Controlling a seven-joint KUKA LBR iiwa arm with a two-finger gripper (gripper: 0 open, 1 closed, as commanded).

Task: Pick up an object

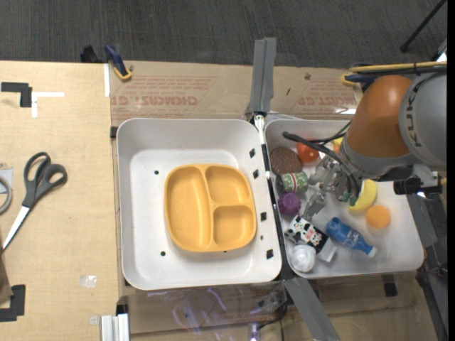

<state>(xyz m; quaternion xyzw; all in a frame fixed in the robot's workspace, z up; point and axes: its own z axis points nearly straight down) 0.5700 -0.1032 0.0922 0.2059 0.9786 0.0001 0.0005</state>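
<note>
The right bin (398, 258) holds a jumble of small objects. Among them are a brown round piece (286, 159), a green can (293, 182), a purple item (288, 204), a black-and-white toy (304, 230), a blue bottle (348, 237), an orange ball (378, 217), a yellow item (367, 196) and a white lump (302, 259). My gripper (321, 190) hangs low over the middle of this bin, just right of the green can and the purple item. The wrist hides what lies directly beneath it.
The left bin (135, 212) contains a yellow divided plate (210, 207). Scissors (35, 183) lie on the wooden bench at the left. The grey divider (261, 84) rises between the bins at the back. The arm's orange band (380, 119) overhangs the right bin's back corner.
</note>
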